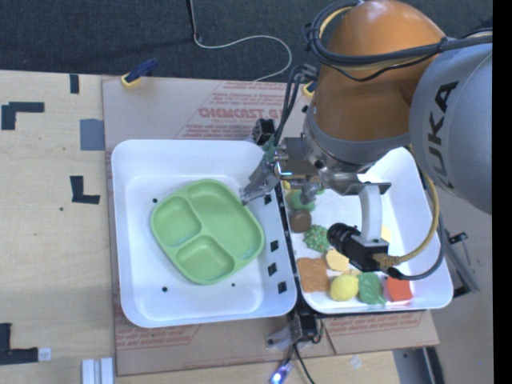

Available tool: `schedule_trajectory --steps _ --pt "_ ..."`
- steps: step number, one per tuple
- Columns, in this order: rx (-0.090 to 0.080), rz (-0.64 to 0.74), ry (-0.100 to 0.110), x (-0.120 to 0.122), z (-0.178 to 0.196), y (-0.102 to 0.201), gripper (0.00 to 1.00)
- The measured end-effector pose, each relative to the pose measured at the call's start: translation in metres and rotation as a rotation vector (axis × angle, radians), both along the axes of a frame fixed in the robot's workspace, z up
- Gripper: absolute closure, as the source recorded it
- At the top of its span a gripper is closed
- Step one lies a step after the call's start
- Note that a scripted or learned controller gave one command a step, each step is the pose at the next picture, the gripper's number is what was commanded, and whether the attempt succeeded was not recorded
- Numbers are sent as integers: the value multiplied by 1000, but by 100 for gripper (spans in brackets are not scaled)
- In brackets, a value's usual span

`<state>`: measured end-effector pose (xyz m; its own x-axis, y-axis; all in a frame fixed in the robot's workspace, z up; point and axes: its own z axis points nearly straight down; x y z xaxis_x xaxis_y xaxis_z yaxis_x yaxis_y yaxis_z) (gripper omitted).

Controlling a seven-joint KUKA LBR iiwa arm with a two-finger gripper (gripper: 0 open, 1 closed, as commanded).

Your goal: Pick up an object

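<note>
The grey arm [384, 70], with its broad orange band, reaches in from the right and covers much of the right bin's upper half. Under it lies the surface [48, 214], pale wood marked with dark tape shapes, carrying a sheet of printed cardboard [200, 110] on which both bins sit.

The left bin [128, 294] is a shallow white tray holding a light green divided plate [206, 230], with three compartments, lying flat and turned at an angle, its right edge near the wall between the bins.

The right bin [424, 294] touches the left one along that shared wall. Its objects are clustered in the lower half: a small brown round piece [300, 221] beside the dividing wall, a green bumpy piece like broccoli [316, 237] just below and right of it, an orange flat piece [312, 276] beneath that, a yellow lemon-like fruit [345, 287], a green leafy piece [370, 290] and a red-orange block [399, 290] along the front wall.

The pincer [298, 192] hangs under the wrist, above the brown piece and near the dividing wall; whether it is spread or pressed together cannot be told, and no object is seen in it. A black cylindrical fitting [352, 245] with a cable lies over the clustered objects.
</note>
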<state>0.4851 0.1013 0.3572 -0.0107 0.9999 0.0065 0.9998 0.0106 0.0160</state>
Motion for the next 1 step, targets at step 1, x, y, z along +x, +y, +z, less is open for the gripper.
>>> schedule_trajectory --steps 1 --pt "-4 -12 -3 -1 187 -56 0"
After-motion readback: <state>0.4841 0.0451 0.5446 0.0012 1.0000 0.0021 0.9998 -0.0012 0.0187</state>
